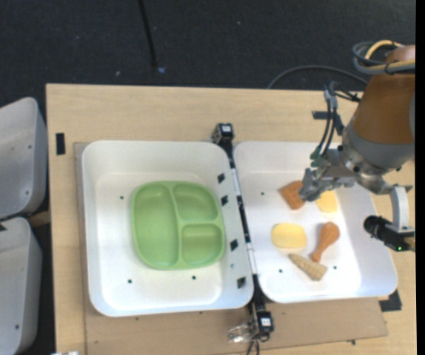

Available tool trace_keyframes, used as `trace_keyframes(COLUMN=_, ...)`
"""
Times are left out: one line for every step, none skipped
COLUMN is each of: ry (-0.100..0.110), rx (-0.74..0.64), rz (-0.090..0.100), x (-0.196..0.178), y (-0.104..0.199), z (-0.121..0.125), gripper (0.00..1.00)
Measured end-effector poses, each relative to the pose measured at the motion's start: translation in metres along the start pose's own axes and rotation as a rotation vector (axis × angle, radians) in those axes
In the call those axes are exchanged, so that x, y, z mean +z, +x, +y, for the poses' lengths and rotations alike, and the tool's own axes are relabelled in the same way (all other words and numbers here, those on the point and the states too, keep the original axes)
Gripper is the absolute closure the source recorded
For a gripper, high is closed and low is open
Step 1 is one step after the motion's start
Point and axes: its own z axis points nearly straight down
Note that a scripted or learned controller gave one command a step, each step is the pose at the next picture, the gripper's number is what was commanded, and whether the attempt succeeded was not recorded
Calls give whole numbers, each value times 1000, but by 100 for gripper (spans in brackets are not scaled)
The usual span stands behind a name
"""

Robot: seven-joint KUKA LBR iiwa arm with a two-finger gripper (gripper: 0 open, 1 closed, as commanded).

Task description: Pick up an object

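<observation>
Overhead, the camera view takes in a wooden bench (64, 117) bearing two shallow white bins side by side: a left bin (94, 198) and a right bin (375, 272).

One green divided plate (177, 224), with three compartments, lies flat in the middle of the left bin.

Four toy food pieces lie loose in the right bin, plus a fifth under the arm. Counted out: one orange-brown wedge (292, 195) toward the bin's middle-left; one pale yellow slice (328, 202) just right of it; one yellow rounded piece (289, 235) nearer the front; one toy drumstick (326, 239) just right of that, lying at a slant; and one tan cone-like piece (309, 267) at the front, close below the drumstick's thin end.

One grey arm with an orange band (381, 106) reaches in from the right, and its pincer (312, 186) is down low in the right bin. The pincer tip sits between the orange-brown wedge and the pale yellow slice, touching or nearly touching both; which one it is on cannot be told. Whether its tips are apart or together cannot be told either, since the wrist body hides them from this angle.
</observation>
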Motion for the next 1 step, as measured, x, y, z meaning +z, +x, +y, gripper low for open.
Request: trace_keyframes(ry=0, rx=0, rz=0, x=8, y=50, z=4, gripper=100)
